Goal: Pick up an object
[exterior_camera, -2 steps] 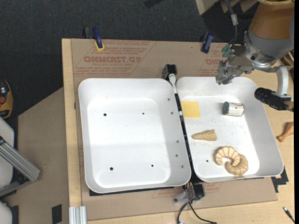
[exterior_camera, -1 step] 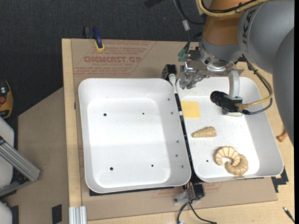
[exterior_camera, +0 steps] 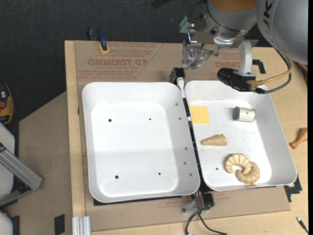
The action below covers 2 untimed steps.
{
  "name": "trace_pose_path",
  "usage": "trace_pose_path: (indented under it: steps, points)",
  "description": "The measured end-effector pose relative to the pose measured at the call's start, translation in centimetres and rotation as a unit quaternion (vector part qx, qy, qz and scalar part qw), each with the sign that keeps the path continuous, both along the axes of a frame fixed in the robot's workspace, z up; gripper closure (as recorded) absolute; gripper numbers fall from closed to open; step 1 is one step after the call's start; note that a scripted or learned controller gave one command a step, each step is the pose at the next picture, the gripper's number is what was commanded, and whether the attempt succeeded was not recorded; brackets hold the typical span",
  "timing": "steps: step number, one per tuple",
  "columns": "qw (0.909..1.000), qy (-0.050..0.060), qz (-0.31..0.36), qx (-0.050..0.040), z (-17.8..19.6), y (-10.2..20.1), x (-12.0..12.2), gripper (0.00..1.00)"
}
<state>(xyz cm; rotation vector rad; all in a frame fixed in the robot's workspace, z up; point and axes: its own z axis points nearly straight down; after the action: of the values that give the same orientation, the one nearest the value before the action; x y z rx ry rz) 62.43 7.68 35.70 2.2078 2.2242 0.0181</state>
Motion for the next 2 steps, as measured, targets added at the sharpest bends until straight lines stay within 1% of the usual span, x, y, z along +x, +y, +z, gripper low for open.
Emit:
trace_pose_path:
  steps: [1, 2]
  points:
    - [0.9999, 0.01, 0.002, 0.0001, -4.4, 9.5, -2.5, 1.0]
    - [1.0, 0.009, 0.0, -0.0008, -3.9, 15.1, -6.0, 1.0]
